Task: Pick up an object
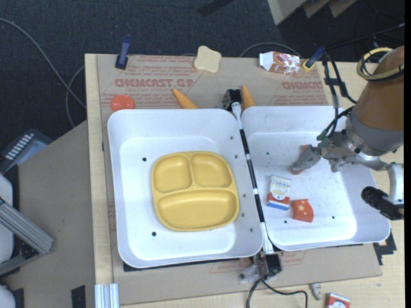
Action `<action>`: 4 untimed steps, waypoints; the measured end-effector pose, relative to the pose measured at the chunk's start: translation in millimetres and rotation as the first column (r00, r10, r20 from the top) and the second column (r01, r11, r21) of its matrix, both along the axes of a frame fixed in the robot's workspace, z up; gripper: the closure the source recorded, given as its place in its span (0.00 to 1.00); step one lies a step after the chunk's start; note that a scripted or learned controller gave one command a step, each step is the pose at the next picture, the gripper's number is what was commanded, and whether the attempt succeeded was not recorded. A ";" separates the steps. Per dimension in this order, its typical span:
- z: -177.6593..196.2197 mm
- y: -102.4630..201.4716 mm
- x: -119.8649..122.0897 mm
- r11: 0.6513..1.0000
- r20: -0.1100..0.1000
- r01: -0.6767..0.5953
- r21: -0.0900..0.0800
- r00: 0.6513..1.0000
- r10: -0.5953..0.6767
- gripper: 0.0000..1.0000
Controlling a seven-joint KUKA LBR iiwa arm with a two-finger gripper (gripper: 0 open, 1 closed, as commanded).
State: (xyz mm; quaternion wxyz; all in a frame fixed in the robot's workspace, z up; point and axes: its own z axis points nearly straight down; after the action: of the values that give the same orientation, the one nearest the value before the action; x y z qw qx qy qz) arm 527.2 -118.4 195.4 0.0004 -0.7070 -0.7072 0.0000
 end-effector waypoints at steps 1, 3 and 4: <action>-110.9 16.7 41.2 1.000 0.001 0.000 0.000 1.000 0.000 0.00; -111.1 25.9 13.4 1.000 -0.002 0.001 0.001 1.000 -0.001 0.00; -111.1 22.6 8.0 1.000 -0.002 0.001 0.001 1.000 -0.001 0.00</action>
State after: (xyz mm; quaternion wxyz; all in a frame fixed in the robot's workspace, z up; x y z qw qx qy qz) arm 535.2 -95.7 84.3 0.0013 -0.7072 -0.7070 0.0005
